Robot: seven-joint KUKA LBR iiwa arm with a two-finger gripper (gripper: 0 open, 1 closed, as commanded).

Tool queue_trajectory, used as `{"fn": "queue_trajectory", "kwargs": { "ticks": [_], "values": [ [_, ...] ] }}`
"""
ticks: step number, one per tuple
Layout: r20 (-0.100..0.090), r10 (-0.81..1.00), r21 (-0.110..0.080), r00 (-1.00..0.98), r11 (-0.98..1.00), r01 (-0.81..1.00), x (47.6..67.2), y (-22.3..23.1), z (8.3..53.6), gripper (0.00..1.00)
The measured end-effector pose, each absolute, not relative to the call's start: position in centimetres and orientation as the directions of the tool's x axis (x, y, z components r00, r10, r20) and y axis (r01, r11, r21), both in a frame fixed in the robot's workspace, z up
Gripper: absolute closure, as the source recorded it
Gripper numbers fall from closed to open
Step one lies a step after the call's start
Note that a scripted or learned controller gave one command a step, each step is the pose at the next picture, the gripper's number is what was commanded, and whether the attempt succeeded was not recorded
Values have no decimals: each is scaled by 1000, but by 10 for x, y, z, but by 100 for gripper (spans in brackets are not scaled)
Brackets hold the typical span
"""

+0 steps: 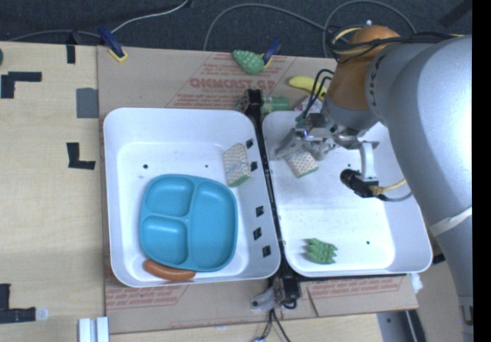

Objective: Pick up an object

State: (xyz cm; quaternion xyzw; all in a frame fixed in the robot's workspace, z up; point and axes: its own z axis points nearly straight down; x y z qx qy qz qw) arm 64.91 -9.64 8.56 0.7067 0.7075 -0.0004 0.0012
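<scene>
My gripper (305, 146) hangs over the upper left part of the right bin (399, 256), under the arm's orange band (354, 76). A small tan and green sponge block (302, 165) lies directly under its tip, touching or nearly touching it; I cannot tell whether it is gripped. A second sponge block (236, 164) leans on the right wall of the left bin (123, 179). A green leafy toy (320, 251) lies near the right bin's front.
A blue divided plate (188, 221) fills much of the left bin, with an orange sausage-shaped toy (169, 271) at its front edge. Behind the bins on the cardboard lie a green toy (248, 61) and a yellow piece (305, 83). A black cable plug (359, 182) hangs beside the gripper.
</scene>
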Motion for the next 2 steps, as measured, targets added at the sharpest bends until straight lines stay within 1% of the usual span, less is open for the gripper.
{"fn": "queue_trajectory", "kwargs": {
  "ticks": [1,2],
  "values": [
    [-3,1000,1,-1,1,1000,649,-96,95,100],
    [0,1000,1,-2,2,1000,591,-44,185,100]
  ]
}}
